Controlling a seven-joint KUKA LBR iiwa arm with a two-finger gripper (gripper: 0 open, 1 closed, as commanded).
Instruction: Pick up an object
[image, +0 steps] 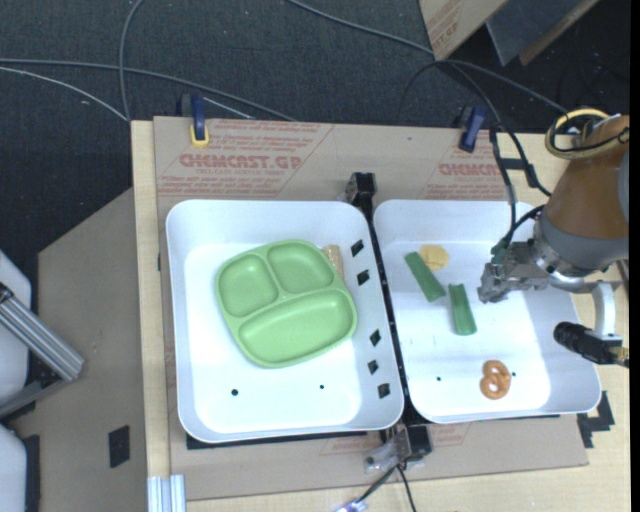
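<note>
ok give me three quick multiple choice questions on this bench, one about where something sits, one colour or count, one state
1. Which bin holds the green divided plate?
A. left bin
B. right bin
C. neither

2. How many green sticks lie in the right bin?
A. one
B. two
C. four

3. How does the pretzel lie?
A. between the jaws
B. on the plate
C. free on the bin floor

Answers: 1 A, it fills the left bin. 2 B, two lie end to end. 3 C, it lies apart from the gripper.

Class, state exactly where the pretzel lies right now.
The pretzel lies in the right bin, near its front edge, below the two green sticks and apart from them.
</note>
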